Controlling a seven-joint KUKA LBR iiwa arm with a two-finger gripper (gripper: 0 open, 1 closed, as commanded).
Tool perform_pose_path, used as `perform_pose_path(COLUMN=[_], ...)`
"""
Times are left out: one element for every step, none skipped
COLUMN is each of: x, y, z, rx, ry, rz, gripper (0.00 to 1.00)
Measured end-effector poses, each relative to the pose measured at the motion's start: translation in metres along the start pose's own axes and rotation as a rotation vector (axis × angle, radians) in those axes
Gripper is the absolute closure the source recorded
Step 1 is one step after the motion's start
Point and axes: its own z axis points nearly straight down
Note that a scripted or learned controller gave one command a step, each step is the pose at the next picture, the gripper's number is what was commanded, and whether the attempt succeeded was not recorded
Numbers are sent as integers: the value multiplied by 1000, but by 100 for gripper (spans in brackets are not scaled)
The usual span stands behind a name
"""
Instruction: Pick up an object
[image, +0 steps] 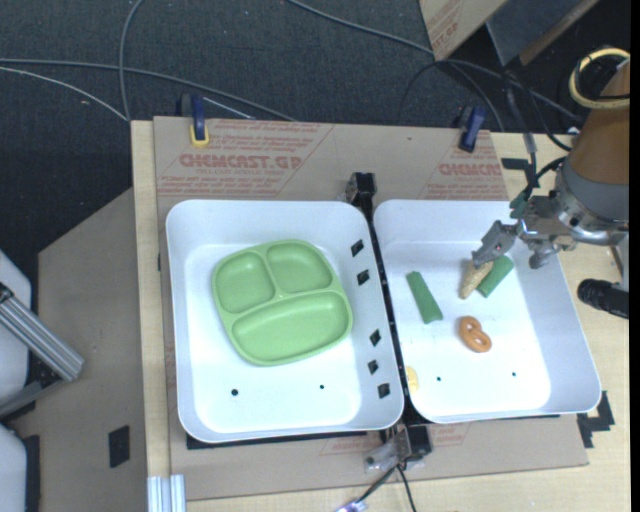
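Observation:
In the right bin (560, 345) lie a green stick (423, 297), an orange pretzel-shaped piece (475, 334) and a tan piece (470, 281) pressed against a short green block (495, 277). My gripper (516, 249) hovers over the bin's upper right part, just above and to the right of the tan and green pair. Its fingers (493, 243) are spread open with nothing between them. The grey arm with its orange band reaches in from the right edge.
The left bin (190, 300) holds a green divided plate (282, 300). A small yellow bit (411, 378) rests at the right bin's lower left wall. Black clips run along the divider (372, 300) between the bins. Cables trail behind the bench.

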Motion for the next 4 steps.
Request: perform_pose_path(x=[0, 7, 10, 9], y=[3, 0, -10, -7], z=[-7, 52, 105, 135], rx=[-14, -10, -8, -22], ry=[-2, -1, 0, -3], rz=[-3, -3, -2, -1], gripper=[0, 0, 0, 0])
